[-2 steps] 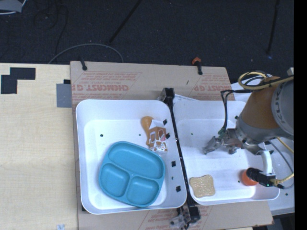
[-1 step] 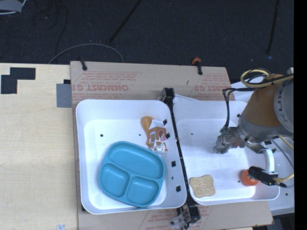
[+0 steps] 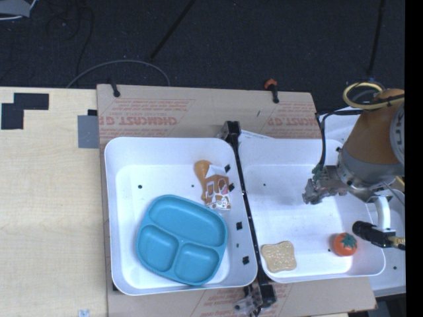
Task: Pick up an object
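Observation:
My gripper (image 3: 318, 191) hangs over the right bin (image 3: 297, 170), near its middle right, with nothing visibly in it. A tan slice of toast (image 3: 279, 256) lies at the bin's front left corner, well below and left of the gripper. Near the front right corner sits a small red-orange tomato with a green top (image 3: 344, 244), below and slightly right of the gripper. In the left bin (image 3: 125, 177) a blue divided plate (image 3: 180, 239) covers the front half. A brown drumstick-shaped piece (image 3: 202, 170) and a brown-and-white packet (image 3: 217, 192) lie behind it, by the divider.
A black divider rail (image 3: 239, 197) runs between the two bins. Brown cardboard (image 3: 198, 111) lies under and behind the bins. The grey arm with its orange band (image 3: 377, 134) comes in from the right over the right bin's far corner.

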Motion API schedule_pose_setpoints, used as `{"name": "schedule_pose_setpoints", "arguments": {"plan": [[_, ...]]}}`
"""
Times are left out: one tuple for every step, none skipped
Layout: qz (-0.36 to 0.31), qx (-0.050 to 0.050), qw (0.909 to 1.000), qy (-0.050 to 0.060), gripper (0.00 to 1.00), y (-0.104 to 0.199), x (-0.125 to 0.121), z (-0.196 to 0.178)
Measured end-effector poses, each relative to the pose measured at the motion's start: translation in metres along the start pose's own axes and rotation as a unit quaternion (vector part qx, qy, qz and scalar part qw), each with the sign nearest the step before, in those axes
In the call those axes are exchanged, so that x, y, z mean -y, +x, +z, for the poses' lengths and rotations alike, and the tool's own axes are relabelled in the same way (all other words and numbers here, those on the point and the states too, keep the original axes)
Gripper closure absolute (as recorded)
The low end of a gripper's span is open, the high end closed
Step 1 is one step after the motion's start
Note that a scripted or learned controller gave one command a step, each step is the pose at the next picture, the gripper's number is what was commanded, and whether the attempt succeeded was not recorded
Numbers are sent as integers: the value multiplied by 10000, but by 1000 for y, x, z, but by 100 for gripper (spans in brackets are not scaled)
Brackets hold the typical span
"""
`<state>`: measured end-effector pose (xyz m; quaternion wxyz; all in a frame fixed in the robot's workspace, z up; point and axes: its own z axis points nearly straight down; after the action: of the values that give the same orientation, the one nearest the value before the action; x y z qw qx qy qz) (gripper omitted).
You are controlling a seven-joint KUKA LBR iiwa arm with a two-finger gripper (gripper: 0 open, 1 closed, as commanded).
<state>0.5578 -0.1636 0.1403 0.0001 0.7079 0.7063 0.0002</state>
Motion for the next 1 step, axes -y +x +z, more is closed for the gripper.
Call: {"name": "schedule_pose_setpoints", "arguments": {"plan": [[-17, 4, 10000, -12, 100, -1, 0, -63]]}}
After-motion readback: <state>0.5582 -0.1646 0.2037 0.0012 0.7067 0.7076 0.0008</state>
